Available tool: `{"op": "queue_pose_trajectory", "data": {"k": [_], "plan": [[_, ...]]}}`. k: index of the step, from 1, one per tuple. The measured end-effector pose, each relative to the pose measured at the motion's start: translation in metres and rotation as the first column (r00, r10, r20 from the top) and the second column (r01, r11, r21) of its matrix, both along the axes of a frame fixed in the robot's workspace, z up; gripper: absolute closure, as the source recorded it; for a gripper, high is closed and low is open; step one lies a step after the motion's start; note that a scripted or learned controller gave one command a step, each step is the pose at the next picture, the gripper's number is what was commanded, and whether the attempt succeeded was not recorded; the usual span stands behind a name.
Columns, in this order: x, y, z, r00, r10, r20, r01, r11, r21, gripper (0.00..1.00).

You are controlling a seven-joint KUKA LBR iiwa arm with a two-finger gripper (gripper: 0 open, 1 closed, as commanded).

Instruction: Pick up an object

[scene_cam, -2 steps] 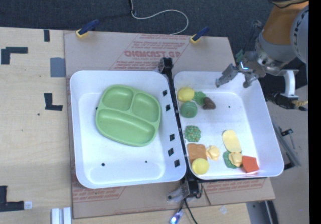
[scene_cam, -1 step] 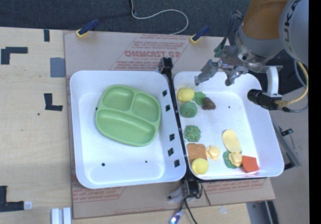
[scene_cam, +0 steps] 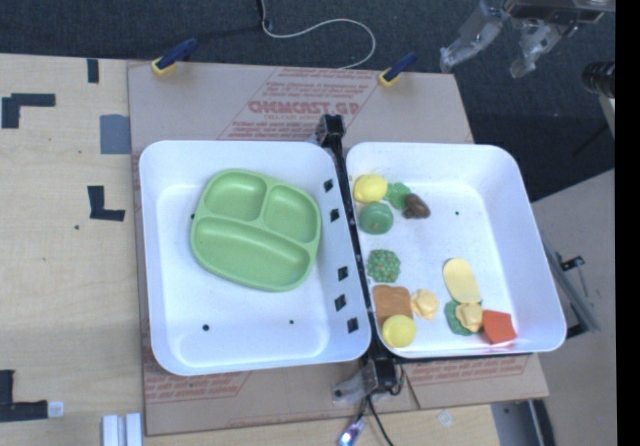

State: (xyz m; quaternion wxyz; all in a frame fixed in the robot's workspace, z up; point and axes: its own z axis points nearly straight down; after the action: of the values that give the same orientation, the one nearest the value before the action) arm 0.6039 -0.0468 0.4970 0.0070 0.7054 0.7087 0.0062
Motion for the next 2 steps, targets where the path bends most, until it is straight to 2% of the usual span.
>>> {"op": "queue_pose_trajectory", "data": {"k": [1,2], "plan": [[0.000,-0.001,-0.001,1.000,-0.004,-0.018,0.004,1.000,-0.002,1.00],[-0.024,0.061,-0.184,0.999,0.001,-0.037,0.000,1.000,0.002,1.00]]}}
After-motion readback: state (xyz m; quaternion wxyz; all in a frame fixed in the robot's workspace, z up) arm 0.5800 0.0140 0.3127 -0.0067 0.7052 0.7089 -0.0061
